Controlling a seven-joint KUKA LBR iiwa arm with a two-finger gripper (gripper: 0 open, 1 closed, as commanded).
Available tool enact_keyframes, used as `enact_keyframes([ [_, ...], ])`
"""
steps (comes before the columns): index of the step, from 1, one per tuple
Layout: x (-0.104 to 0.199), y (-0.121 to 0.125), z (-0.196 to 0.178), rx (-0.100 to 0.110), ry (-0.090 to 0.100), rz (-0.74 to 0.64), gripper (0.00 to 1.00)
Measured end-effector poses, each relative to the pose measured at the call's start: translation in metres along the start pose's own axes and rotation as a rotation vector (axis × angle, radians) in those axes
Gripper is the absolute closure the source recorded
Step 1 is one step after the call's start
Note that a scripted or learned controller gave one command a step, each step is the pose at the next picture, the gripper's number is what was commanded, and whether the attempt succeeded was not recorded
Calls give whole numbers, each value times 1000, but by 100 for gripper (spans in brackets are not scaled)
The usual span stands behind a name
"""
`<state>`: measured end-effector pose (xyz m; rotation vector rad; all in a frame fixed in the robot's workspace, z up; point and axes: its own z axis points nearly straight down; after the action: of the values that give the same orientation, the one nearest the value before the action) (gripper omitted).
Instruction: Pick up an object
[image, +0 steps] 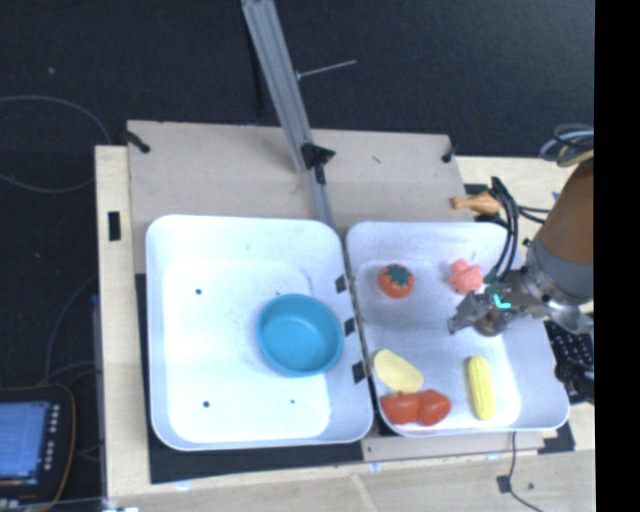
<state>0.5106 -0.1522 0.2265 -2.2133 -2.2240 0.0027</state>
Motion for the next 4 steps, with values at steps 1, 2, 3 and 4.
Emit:
enact_keyframes([
  [1, 0, 1, -2, -5, -1, 0, 0],
  [2, 5, -3, 44, 1, -2, 6, 0],
  [3, -4, -1, 106, 4, -2, 5, 0],
  [4, -5, -1, 127, -1, -2, 7, 0],
])
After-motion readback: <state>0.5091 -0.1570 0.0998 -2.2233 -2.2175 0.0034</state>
